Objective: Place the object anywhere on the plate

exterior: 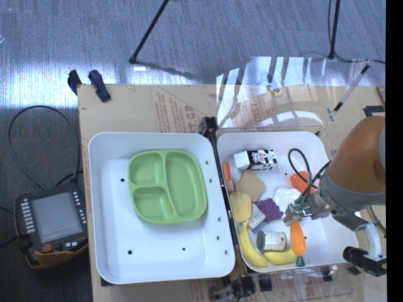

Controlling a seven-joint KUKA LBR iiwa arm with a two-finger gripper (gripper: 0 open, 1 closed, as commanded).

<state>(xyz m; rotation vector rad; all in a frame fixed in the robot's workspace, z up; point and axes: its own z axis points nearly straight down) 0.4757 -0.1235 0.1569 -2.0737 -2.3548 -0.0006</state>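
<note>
A green divided plate [168, 185] lies in the left white bin [113, 257]. The right white bin [315, 145] holds toy food: a banana [250, 248], a carrot [298, 240], purple grapes [271, 209], a slice of bread [250, 184], a cow-patterned carton [261, 158] and a small can [272, 240]. My gripper [294, 217] hangs low over the right bin, just above the carrot's top end and right of the grapes. The arm's wrist hides what lies directly beneath it.
A yellowish round item [240, 205] and a small printed box [255, 219] sit beside the grapes. An orange piece [300, 181] and a black cable loop [297, 162] lie near the arm. A teach pendant [53, 219] rests left of the bench.
</note>
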